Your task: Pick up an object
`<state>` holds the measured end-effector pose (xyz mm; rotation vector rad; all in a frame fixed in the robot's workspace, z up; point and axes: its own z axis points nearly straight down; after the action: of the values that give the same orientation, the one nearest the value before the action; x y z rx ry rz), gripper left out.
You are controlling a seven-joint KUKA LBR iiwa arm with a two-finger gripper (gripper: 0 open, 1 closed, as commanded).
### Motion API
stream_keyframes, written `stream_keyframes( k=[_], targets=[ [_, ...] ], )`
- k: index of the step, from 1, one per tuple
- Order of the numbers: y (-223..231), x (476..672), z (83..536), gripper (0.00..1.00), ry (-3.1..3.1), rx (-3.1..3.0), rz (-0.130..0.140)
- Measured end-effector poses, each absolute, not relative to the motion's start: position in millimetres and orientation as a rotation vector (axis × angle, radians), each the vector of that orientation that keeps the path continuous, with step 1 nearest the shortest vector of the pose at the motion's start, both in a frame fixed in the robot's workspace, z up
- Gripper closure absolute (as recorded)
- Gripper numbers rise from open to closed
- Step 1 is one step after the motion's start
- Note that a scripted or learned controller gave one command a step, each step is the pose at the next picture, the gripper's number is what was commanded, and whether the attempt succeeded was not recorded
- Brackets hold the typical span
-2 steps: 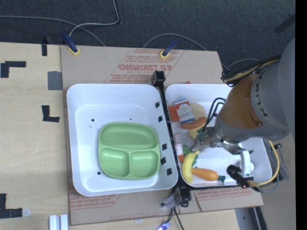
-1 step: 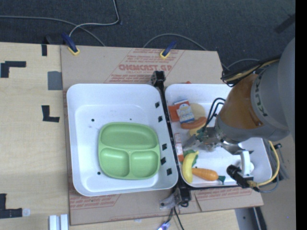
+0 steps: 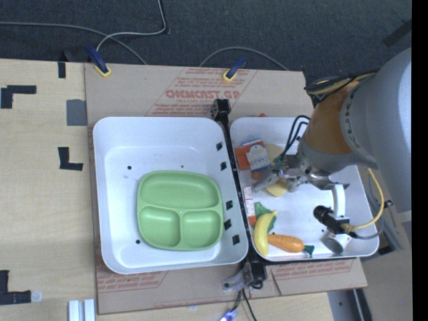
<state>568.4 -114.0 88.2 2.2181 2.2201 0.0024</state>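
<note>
In the right bin (image 3: 361,249), near its middle, a small pale yellow wedge-like piece (image 3: 276,190) lying on the white floor, just under the tip of the claw (image 3: 281,177). Cannot tell how far the claw stands open, nor whether anything sits in its grasp: too small and too dark against the clutter there. Just beyond the yellow piece, toward the far left corner of that bin, an orange-and-white carton (image 3: 257,156), lying flat. Nearer, along the bin's left wall, a yellow banana (image 3: 262,231) with a green tip, curving toward the near edge, and just right of it a carrot (image 3: 287,243) lying crosswise, touching or almost touching the banana. A small red bit (image 3: 251,219) close against the left wall beside the banana. Grey arm (image 3: 381,122) with its orange band reaching in from the right, over the far right part of the bin, with a black cable looping by the wrist. In the left bin (image 3: 110,146), a green three-part tray (image 3: 179,209), resting flat a little near of centre. Under both bins, a brown cardboard sheet (image 3: 194,92) with red print, held by two clips at its far edge, on the wooden bench (image 3: 40,199).
</note>
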Motion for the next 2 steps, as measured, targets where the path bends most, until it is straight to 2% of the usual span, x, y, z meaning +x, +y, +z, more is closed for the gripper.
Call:
stream_keyframes(
  k=[1, 2],
  targets=[
    [-99.2, 617.1, 86.3, 0.0, 2.22, 2.216, 0.004],
    [-96.1, 609.2, 86.3, 0.0, 2.219, 2.217, 0.002]
  ],
)
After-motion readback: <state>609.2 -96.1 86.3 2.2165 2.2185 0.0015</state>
